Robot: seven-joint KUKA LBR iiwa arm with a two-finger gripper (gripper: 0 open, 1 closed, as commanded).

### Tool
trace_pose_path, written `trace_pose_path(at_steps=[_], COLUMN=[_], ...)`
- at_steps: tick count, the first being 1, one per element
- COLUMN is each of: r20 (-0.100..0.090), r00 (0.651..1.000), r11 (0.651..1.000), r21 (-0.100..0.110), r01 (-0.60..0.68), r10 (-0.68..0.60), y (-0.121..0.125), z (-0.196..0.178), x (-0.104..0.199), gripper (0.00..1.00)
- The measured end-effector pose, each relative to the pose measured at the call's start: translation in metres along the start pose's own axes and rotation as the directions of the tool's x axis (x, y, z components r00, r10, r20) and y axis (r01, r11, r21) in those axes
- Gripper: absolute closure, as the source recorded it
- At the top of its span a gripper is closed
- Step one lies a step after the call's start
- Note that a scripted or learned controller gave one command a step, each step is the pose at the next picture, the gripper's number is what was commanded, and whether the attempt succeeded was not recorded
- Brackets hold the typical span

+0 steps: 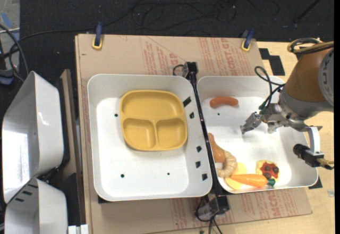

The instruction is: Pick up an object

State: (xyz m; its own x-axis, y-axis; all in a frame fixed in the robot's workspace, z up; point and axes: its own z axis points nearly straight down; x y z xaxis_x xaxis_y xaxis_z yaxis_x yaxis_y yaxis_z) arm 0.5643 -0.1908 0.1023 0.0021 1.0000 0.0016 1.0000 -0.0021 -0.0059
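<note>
From where I stand, the grey arm with its orange band reaches in from the right over the right-hand shallow white bin (297, 182), and its pincer (254, 123) hangs above bare bin floor near the middle, with nothing between its tips; how wide it stands I cannot tell from here. The pickable things lie apart from it: a small orange-red sausage-shaped toy (223, 102) sits toward the far side of that bin, just left of the pincer's line, while a cluster crowds the near left corner, a tan curled shrimp-like piece (222, 157), a long orange plastic carrot (248, 179) and a little yellow slice with red and green toppings (268, 168). The left-hand white bin (106, 174) holds a yellow plastic divided plate (154, 120). To do this well, I'd judge the lone sausage the safer target: it lies clear of neighbours, so the tips should straddle its narrow width, come down squarely, and close only once low enough on the worktop's bin floor.
</note>
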Motion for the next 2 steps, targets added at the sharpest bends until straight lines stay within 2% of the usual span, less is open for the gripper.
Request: trace_pose_path(at_steps=[1, 2], r20=[0.002, 0.004], r00=[1.000, 1.000], r11=[1.000, 1.000], r21=[-0.007, -0.012], r01=[0.001, -0.001], r10=[-0.001, 0.001], y=[0.002, -0.006], z=[-0.014, -0.067], x=[0.000, -0.006], gripper=[1.00, 1.00])
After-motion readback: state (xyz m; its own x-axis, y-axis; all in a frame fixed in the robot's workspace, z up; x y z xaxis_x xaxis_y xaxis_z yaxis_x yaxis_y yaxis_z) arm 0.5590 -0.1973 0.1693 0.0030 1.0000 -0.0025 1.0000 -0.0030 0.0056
